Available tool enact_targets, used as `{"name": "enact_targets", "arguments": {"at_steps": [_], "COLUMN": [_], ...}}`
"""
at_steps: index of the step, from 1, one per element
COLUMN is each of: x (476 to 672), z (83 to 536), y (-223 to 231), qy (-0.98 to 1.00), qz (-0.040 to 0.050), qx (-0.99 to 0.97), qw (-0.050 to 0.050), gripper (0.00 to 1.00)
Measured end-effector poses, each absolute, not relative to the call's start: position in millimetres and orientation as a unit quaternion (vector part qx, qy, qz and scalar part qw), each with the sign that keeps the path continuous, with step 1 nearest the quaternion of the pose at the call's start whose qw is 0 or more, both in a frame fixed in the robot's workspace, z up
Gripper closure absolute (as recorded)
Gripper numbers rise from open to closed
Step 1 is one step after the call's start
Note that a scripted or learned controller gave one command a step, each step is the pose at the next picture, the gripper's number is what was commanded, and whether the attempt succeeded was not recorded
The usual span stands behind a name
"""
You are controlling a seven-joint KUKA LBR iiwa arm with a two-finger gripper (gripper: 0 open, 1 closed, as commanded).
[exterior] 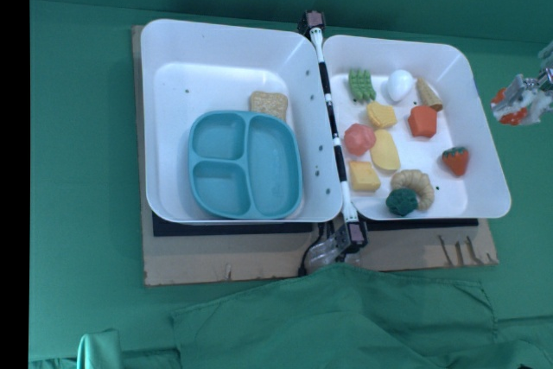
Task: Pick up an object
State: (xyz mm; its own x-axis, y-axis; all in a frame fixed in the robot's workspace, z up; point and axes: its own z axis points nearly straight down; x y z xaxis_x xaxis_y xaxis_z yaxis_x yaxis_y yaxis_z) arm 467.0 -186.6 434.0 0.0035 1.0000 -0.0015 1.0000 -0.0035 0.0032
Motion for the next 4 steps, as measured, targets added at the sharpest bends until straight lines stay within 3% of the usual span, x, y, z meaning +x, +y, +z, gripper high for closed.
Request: {"name": "enact_targets", "arguments": {"at_steps": [1, 2, 4], "x": [467.3, 482.8, 468.8], "z": [482.7, 437.9, 431.3], "y": [-187.1, -186.9, -186.6], "qy": [0.706, 0.706, 0.706], "qz": [0.0021, -0.0008, 0.0006], "qx": [0.708, 0.709, 0.708], "qw": [0.005, 0.000, 0.002], "gripper": [1.00, 1.00, 1.00]}}
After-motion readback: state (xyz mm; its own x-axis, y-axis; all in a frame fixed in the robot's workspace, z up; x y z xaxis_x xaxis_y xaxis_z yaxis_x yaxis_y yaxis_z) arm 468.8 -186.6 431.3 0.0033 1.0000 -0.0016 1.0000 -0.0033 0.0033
